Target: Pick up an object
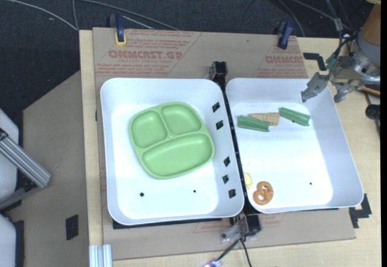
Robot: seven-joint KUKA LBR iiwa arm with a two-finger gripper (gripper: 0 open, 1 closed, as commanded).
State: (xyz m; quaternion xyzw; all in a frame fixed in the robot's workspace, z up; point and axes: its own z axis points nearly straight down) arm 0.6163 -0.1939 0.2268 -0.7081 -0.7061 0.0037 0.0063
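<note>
Lying nearest in the right bin [338,157]: a pretzel [263,192], close to the front wall. Farther back, a green stick [253,123], a waffle cone [266,118] touching it, and a second green stick [294,116]. Hovering over the far right rim, gripper [326,91], fingers seemingly spread and holding nothing.

Grey two-finger gripper [327,88] with fingers spread, over the upper right rim of the right shallow white bin [338,157], nothing between them, long green plastic piece [294,116] just below-left of it, tan cone-shaped wafer [266,118] and second green piece [253,123] further left, small brown pretzel [263,192] well below, green three-compartment plastic plate [172,139] far left in the other white bin [121,199].
</note>
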